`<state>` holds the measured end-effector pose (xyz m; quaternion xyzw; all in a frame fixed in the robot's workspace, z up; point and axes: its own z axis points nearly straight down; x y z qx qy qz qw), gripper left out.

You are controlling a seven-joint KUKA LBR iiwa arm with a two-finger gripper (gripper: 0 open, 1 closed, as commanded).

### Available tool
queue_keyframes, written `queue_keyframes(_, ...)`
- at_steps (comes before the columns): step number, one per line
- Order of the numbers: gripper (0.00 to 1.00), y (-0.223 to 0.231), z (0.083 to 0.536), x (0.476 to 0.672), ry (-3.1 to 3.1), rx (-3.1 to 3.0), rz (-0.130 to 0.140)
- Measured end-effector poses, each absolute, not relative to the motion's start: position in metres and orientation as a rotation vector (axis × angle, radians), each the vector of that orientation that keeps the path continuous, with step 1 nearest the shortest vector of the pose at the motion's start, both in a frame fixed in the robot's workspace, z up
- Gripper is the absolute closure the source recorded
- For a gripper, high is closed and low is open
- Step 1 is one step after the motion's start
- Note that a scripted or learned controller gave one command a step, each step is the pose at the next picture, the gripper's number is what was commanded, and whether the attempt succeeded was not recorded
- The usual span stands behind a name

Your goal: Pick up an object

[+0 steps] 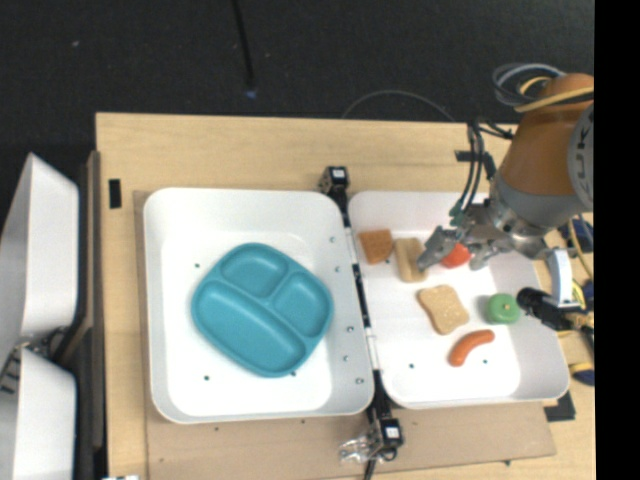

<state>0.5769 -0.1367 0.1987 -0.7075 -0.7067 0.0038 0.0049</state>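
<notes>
My gripper (455, 257) is low over the back of the right bin (500, 383). It is open, and its two grey fingers (430, 251) straddle a small red object (457, 256), one on each side with small gaps. Other pieces lie in this bin. A brown toast square (376, 246) and a beige bread chunk (407, 259) are just left of the gripper. A bread slice (443, 308) is below it. A green round piece (503, 308) and an orange-red sausage (470, 347) lie toward the front right.
The left bin (170, 388) holds a teal divided plate (262, 308). A black clamp (334, 179) sits at the back where the bins meet, and another clamp (375, 438) at the front. Cables (475, 168) hang beside the arm's orange band (545, 153).
</notes>
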Motion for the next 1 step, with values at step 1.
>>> queue_keyframes(1,0.00,-0.1365,0.2060,0.5799,-2.224,-2.220,0.000)
